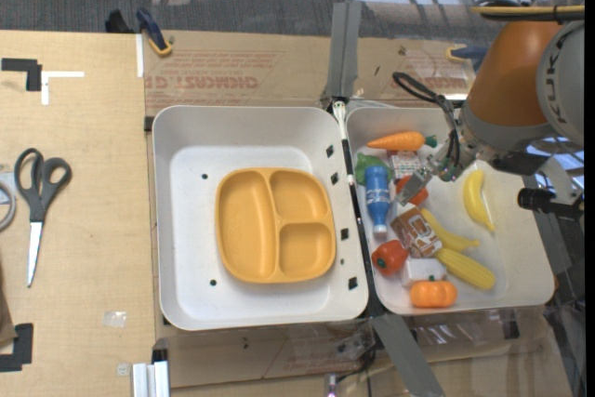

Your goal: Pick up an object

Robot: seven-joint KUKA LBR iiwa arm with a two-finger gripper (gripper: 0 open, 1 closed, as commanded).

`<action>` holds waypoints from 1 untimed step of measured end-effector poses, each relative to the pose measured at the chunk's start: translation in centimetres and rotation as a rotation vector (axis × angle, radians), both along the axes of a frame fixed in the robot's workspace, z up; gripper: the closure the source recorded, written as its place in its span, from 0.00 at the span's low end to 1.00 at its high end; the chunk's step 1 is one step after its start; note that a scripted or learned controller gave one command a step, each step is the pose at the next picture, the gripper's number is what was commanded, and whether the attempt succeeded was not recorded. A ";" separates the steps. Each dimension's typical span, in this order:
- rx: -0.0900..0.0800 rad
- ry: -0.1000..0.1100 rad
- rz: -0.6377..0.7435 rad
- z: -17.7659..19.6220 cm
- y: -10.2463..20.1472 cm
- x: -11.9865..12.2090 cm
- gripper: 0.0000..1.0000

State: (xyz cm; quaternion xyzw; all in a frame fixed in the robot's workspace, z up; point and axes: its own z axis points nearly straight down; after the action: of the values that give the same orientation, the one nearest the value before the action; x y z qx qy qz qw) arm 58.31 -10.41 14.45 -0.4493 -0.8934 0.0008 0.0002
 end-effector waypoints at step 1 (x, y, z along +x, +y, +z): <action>0.001 -0.005 -0.094 -5.0 0.4 -1.7 0.00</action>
State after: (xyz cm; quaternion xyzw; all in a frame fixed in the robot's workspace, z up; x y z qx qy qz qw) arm 56.62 -10.06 9.42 -0.4906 -0.8714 -0.0005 -0.0017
